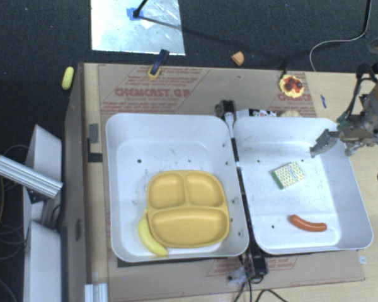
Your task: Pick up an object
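**Sausage and sponge lay loose in right bin, gripper above far corner**

Sausage point(307, 224), orange-red, lay near the front of the right bin point(359, 228), with a green-edged sponge point(288, 175) just behind it, apart from it. The gripper point(331, 140) hung over that bin's far right corner, well apart from both; whether its fingers were spread or closed could not be told, and nothing showed between them. In the left bin point(123, 143) sat a yellow divided tray point(188, 207), a banana point(150, 238) against its front left edge.
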Tool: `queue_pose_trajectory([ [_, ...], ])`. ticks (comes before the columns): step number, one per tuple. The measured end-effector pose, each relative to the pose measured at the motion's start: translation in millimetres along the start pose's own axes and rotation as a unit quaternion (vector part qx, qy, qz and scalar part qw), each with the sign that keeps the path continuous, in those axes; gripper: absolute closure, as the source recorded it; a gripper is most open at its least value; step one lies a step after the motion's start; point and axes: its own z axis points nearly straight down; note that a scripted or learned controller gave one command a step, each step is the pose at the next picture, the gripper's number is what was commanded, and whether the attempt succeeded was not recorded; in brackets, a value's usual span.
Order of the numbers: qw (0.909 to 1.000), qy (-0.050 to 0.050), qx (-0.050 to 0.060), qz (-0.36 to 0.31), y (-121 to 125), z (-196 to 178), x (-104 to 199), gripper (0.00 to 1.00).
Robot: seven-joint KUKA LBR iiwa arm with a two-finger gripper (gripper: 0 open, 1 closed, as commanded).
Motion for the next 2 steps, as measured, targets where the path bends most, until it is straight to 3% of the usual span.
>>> queue_pose_trajectory([
  [1,1.0000,0.001,0.001,0.000,55,100,43,0.00],
  [2,1.0000,-0.001,-0.003,0.001,30,157,41,0.00],
])
